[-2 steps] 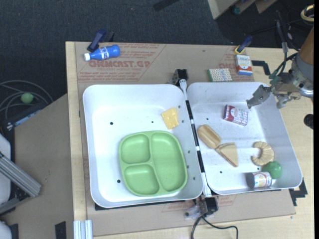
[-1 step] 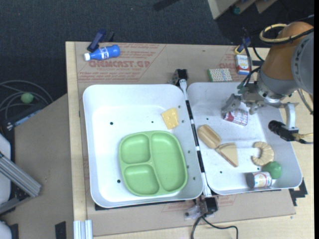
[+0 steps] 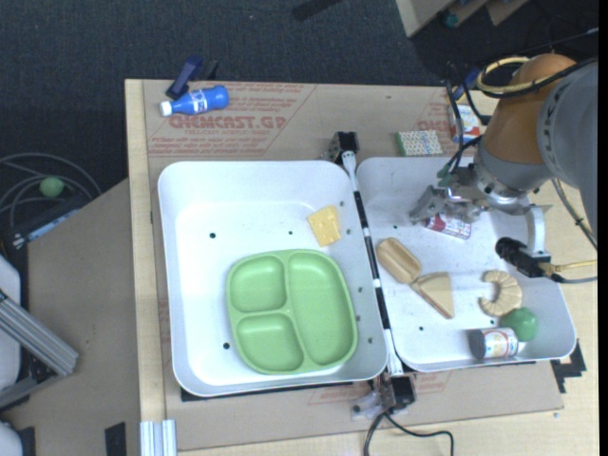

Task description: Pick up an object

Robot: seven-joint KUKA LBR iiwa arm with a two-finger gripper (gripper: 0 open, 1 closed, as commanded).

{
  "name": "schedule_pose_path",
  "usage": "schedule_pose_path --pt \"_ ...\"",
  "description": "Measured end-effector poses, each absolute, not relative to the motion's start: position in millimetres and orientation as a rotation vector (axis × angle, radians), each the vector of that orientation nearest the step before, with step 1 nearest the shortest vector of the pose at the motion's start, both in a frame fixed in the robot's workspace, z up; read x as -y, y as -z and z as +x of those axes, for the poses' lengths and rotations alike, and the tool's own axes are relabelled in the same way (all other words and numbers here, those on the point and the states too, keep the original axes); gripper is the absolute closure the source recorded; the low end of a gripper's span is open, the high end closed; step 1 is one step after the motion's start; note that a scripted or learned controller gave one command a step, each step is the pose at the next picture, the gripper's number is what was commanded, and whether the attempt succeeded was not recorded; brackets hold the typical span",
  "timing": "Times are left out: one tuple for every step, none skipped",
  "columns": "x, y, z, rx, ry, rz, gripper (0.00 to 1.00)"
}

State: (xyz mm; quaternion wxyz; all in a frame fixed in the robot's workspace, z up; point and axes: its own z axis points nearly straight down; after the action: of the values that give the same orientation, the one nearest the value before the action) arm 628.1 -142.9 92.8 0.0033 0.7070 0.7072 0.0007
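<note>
The claw (image 3: 442, 204) hangs low in the right bin (image 3: 385, 193), just above a red-and-white packet (image 3: 449, 225); whether it is apart or together I cannot tell. Best to centre on the packet, descend straight and close gently, clear of the roll (image 3: 399, 259).

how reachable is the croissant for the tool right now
Probably yes. The tool is over the same bin, and the croissant lies uncovered near its right wall. The green ball sits close beside it and could crowd a grasp.
</note>
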Motion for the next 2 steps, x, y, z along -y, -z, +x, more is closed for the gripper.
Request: schedule_pose_path --pt "169.6 -90.4 640.9 -2.216 -0.009 2.213 0.00" --pt "136.2 -90.4 655.4 -2.213 -0.010 2.210 0.00"
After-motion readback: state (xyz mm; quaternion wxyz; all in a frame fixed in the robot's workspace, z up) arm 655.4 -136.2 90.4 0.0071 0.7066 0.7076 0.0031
